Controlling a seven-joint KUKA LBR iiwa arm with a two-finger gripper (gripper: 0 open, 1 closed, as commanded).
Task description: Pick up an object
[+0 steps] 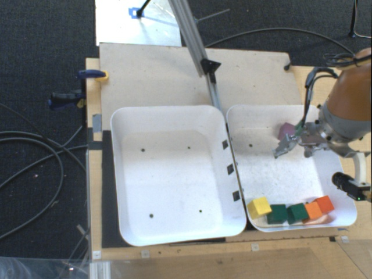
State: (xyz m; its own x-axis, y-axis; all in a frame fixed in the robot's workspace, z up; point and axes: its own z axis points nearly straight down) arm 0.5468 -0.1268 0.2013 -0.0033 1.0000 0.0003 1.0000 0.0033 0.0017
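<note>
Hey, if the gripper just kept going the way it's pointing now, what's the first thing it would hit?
The gripper points toward the view's left and down, so it would likely meet the bare floor of the right bin first. The purple block sits just beside it, off that line, though depth is hard to judge.

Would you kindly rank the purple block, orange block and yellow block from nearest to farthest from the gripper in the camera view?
From the gripper:
1. Purple block, right beside it, upper part of the right bin.
2. Orange block, bottom edge of that bin.
3. Yellow block, left end of the bottom row.

A small mauve block (286,130), seemingly raised, in the right bin's far part, partly hidden.
</note>
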